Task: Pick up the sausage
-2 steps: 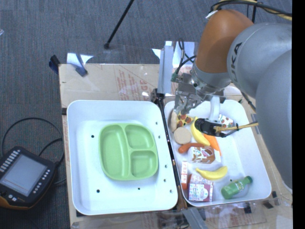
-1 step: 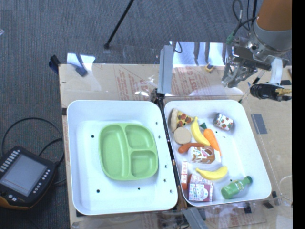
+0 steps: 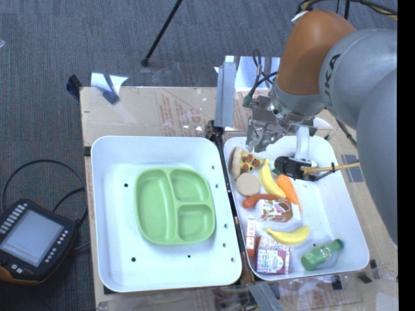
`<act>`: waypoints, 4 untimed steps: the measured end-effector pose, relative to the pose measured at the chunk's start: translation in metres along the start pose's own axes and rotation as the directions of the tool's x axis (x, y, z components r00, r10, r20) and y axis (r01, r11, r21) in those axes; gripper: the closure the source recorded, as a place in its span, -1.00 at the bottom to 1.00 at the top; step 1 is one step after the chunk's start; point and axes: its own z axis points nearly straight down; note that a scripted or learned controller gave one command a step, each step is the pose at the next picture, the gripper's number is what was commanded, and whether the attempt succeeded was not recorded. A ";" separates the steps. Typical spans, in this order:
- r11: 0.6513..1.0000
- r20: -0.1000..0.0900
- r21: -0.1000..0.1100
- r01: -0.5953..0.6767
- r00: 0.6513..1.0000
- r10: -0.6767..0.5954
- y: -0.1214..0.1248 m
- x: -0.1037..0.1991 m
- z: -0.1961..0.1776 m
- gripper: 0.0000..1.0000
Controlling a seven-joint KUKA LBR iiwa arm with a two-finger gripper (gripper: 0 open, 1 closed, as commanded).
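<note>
Cardboard-topped bench (image 3: 162,109) with two white bins: approach step, end effector (image 3: 262,141), finger state not discernible, above pizza slice (image 3: 246,161) at right bin (image 3: 337,206) rear; sausage (image 3: 257,200) mid-bin between banana (image 3: 271,179) and snack packet (image 3: 275,210); next, shift toward sausage, then descent.

Banana (image 3: 272,179), carrot (image 3: 289,190) and round slice (image 3: 248,184) crowd the sausage (image 3: 254,201).

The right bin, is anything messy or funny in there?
Yes. The toy food in the right bin lies jumbled: the sausage pokes out from under a packet, bananas point different ways, and the green bottle lies on its side.
</note>
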 end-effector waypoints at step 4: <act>0.907 0.001 0.001 -0.422 0.907 0.422 -0.015 0.078 0.024 1.00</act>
